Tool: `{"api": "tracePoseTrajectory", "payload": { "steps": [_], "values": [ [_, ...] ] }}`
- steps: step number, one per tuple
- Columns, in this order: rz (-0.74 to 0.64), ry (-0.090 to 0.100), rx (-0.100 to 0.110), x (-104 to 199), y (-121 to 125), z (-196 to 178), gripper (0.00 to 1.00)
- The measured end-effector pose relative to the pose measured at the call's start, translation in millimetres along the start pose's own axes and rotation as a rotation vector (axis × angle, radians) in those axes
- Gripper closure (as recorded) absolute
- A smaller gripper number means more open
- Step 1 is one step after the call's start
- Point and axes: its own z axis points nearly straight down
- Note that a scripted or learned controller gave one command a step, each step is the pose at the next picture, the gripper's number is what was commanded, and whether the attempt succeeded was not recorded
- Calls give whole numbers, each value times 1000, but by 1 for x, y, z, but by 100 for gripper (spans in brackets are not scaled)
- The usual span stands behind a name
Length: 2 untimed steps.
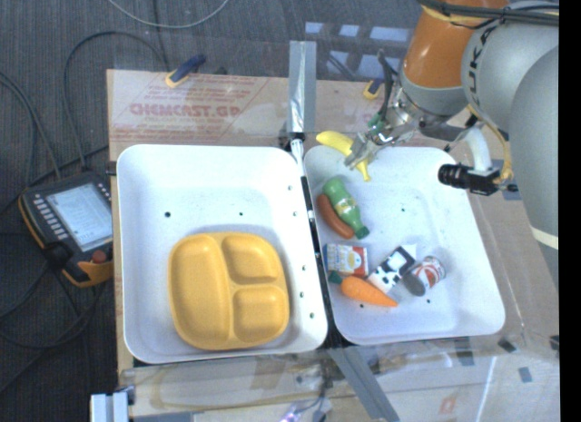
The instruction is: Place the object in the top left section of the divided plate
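A yellow divided plate (231, 289) lies in the left white bin (150, 216), toward its front. It has one long section on the left and two smaller ones on the right. A yellow banana (338, 143) rests at the back edge of the right bin (445, 220). My gripper (369, 148) hangs right at the banana's right end, low over the bin's back left corner. The grey arm with its orange band reaches in from the upper right.
The right bin also holds a green bottle (346, 204), a red sausage (332, 219), a small juice carton (346, 258), a carrot (368, 291), a cow-patterned carton (393, 270) and a can (425, 273). A teach pendant (68, 220) and cables lie left of the bench.
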Motion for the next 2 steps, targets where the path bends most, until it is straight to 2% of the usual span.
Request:
{"api": "tracePoseTrajectory", "payload": {
  "steps": [1, 2],
  "values": [
    [-291, 5, -2, 89, -35, 10, 100],
    [-177, 5, 0, 166, -62, 13, 100]
  ]
}}
